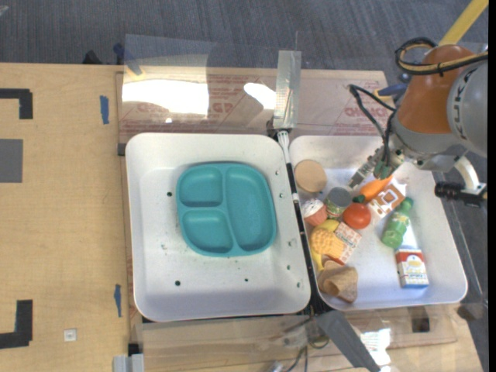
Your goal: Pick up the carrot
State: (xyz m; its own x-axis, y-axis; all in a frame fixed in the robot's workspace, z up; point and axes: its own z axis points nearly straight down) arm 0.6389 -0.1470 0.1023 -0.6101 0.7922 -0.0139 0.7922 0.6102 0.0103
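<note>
A: Where is the carrot [375, 187]?

B: In the right bin [453, 254], toward its far side. It lies tilted, orange, with its right end against a small orange-and-white carton [390, 200] and a red tomato [357, 215] just near-left of it.

A: And the gripper [370, 173]?

B: It comes down from the grey arm [457, 122] with the orange band, which enters from the right. The tips sit right at the carrot, on its far-left side, seemingly touching it. Whether the carrot is actually between the fingers I cannot tell (the tips are small and blur into the clutter), so I won't call it grasped or released.

A: What else is in that bin?

B: A round tan piece [309, 175] at the far left, a small grey can [338, 200] beside the tomato, and a yellow corn cob [326, 241] near a patterned packet [348, 239]. A brown cone-like item [339, 280] lies at the near edge. To the right, a green bottle [397, 229] lies just far of a white bottle with a red label [411, 266].

A: And the left bin [151, 208]?

B: It holds a teal divided plate [227, 208], three compartments, sitting roughly in the middle, well apart from the carrot. The two bins touch along their shared edge, and both rest on the bench [54, 208], whose tan surface stretches to the left.
</note>
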